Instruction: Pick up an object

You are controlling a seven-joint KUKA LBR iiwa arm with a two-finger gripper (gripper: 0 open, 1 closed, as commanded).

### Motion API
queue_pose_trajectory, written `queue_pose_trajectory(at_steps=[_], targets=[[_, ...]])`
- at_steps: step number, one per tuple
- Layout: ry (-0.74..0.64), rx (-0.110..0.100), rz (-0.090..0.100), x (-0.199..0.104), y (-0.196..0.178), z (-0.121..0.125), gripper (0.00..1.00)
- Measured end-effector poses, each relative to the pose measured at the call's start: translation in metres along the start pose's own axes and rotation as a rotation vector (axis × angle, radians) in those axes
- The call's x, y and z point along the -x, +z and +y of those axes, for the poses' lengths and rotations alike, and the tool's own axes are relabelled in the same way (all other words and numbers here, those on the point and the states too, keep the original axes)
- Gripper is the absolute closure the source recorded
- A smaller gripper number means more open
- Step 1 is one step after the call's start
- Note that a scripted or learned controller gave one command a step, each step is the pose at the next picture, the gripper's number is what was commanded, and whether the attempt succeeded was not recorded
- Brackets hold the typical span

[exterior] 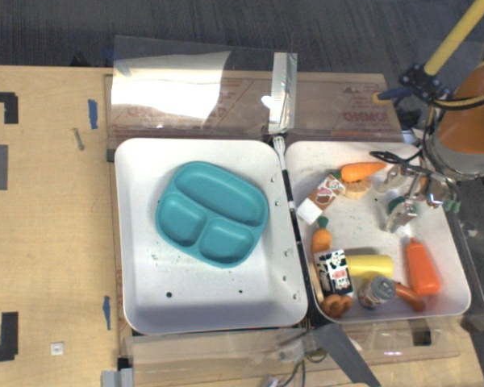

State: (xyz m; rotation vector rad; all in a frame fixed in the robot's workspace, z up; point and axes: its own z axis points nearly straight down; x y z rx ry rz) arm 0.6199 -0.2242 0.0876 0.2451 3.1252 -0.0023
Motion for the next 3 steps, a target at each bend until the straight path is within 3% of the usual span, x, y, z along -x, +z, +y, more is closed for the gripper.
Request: queue_pose_trajectory(at_steps=[1,2,3], targets=[[-0.307,0.004,0.003,-0.019,-0.005,0.068,0.00],[-0.275,0.003,-0.006,-0.047,-0.002,0.113,0.00],[-0.276,0.002,-0.018,-0.043,-0.015,0.115,1.00]])
